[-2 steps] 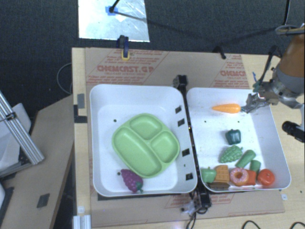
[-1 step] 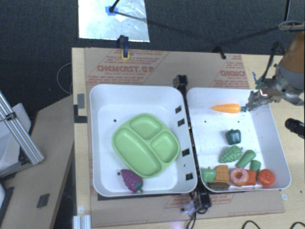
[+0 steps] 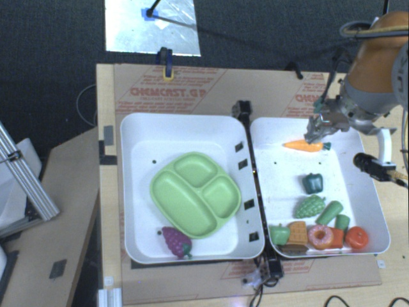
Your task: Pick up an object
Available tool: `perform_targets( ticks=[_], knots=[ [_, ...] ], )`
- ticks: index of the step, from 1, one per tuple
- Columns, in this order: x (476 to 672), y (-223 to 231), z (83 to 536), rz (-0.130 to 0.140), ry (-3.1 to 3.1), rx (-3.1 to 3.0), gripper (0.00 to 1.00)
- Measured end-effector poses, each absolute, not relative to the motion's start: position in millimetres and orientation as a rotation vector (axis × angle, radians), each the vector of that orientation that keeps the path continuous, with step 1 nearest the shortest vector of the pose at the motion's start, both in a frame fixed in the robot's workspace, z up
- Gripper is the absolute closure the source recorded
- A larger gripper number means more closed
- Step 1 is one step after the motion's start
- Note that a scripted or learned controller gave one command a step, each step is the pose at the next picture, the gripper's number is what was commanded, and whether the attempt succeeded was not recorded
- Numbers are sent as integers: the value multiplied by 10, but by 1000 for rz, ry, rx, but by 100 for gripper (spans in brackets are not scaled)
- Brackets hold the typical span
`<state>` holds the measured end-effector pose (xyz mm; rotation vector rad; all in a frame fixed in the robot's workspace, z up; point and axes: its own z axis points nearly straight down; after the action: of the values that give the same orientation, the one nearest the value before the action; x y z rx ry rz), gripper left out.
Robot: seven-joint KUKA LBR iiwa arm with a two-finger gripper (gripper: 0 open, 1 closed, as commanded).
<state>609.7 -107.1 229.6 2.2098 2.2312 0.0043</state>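
Gripper (image 3: 315, 135) sits over the far end of the right bin (image 3: 281, 178), right above the leafy end of a toy carrot (image 3: 302, 146). The carrot lies flat on the bin floor, pointing toward the divider, with its green tip just under the tool. Whether they touch can't be made out, and open or closed cannot be told at this angle. Nothing is visibly gripped.

There is bare floor all around the carrot and nothing crowds it. The nearest neighbour is a dark teal toy pepper (image 3: 312, 183), mid-bin and apart. Nearer the camera lie a green bumpy fruit (image 3: 310, 206) and a green cucumber (image 3: 328, 212), close together. Along the near wall, packed in a row, are a green apple-like piece (image 3: 279, 235), a brown waffle block (image 3: 297, 233), a pink donut (image 3: 319, 236) and a red tomato (image 3: 357, 236).

The left bin (image 3: 144, 139) holds a light green divided plate (image 3: 195, 194) in the centre and purple grapes (image 3: 176, 241) at its near edge, just beside the plate.
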Motion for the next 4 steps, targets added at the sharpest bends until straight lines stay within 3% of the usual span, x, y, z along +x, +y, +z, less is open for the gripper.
perform_targets(
  ticks=[1,2,4],
  knots=[
    [6244,-542,2353,4,2229,2212,100],
    [6252,-188,2273,2,2229,2213,100],
    [6157,-290,2317,0,2222,2220,100]
  ],
)
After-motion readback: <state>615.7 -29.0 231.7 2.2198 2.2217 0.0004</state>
